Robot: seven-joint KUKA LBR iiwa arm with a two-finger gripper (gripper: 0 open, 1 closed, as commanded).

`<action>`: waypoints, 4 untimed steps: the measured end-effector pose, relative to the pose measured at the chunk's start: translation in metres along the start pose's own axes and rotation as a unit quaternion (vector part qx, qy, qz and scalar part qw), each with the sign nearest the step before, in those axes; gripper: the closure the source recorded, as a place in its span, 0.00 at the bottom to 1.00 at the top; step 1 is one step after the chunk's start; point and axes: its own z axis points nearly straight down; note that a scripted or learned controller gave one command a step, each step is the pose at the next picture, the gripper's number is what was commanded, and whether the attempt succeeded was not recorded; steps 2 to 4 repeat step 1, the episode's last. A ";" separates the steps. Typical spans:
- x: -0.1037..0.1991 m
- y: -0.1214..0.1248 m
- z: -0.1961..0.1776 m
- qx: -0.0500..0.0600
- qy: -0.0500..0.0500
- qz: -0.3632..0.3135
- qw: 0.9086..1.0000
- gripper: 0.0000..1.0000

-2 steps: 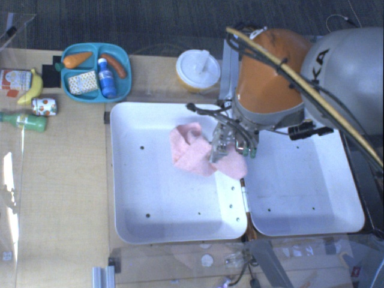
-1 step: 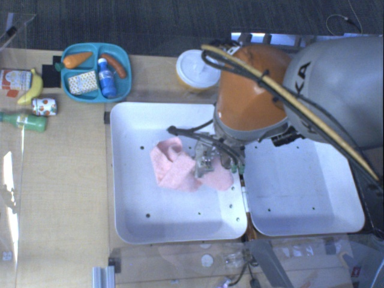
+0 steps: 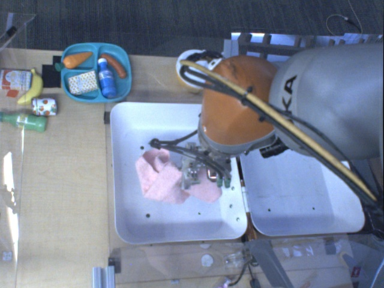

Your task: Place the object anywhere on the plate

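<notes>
Left bin [image 3: 126,221], centre of frame: pink cloth [image 3: 157,176], crumpled, on the bin floor. Jaws of the gripper [image 3: 193,176] sit low over the cloth's right part; their state cannot be told, the metalwork being small and blurred. Arm [image 3: 312,95], grey with an orange band, covers the upper right and hides part of the right bin [image 3: 300,215]. Tabletop [image 3: 60,191], upper left: blue divided plate [image 3: 96,72] with toy food; banana [image 3: 33,87], can [image 3: 44,106], green bottle [image 3: 25,121] beside it.
</notes>
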 end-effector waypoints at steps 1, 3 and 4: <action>0.000 0.000 0.000 0.000 0.000 0.000 1.000 0.00; 0.000 0.000 0.000 0.000 0.000 0.000 1.000 0.00; 0.000 0.000 0.000 0.000 0.000 0.000 1.000 0.00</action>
